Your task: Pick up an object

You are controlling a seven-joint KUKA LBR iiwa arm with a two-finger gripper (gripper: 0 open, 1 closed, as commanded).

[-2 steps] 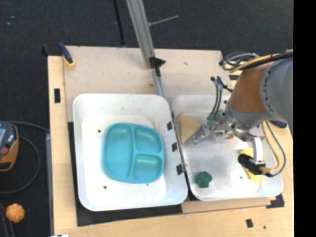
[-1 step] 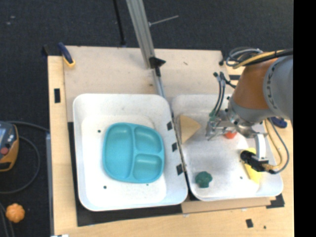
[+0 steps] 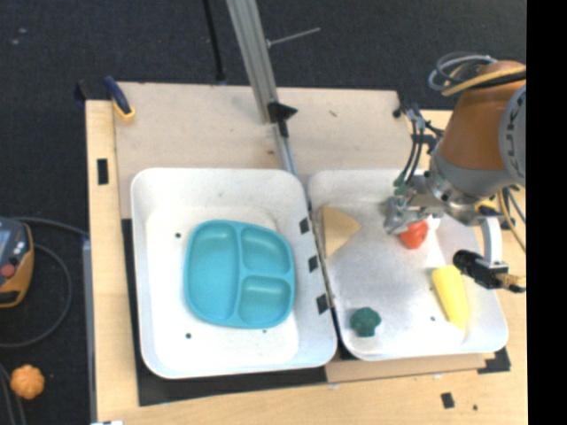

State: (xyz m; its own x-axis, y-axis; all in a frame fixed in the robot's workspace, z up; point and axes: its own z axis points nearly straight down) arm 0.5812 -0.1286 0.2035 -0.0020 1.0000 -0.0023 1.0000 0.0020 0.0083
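dark carpet, pale bench, gripper hanging over a red object

dark carpet (image 3: 89,25) is surrounding a pale wooden bench (image 3: 195,131) that is carrying two shallow white bins side by side. the grey and orange arm (image 3: 478,140) is reaching in from the right, and its outer part is being cut off at the frame edge. the gripper (image 3: 400,212) is hanging low over the upper middle of the right bin (image 3: 354,184). its own body and cables are masking its tips, so whether the jaws are spread or pressed together cannot be told.

the red object (image 3: 414,235) is sitting just below the gripper in the view, touching it or very nearly so. whether it is being pinched or merely lying on the bin floor cannot be told. the gripper is covering its top, so only a small rounded lump is showing, bright orange-red with a slight shine. no long axis or pointing direction is coming through.

a tan wedge (image 3: 337,227) is lying by the same bin's left wall, its tip pointing right toward the gripper. a yellow object (image 3: 450,295) is lying near the right wall, its long axis running roughly up and down the view. a green lump (image 3: 365,320) is sitting near the front rim. the left bin (image 3: 159,202) is holding a teal divided plate (image 3: 239,273).
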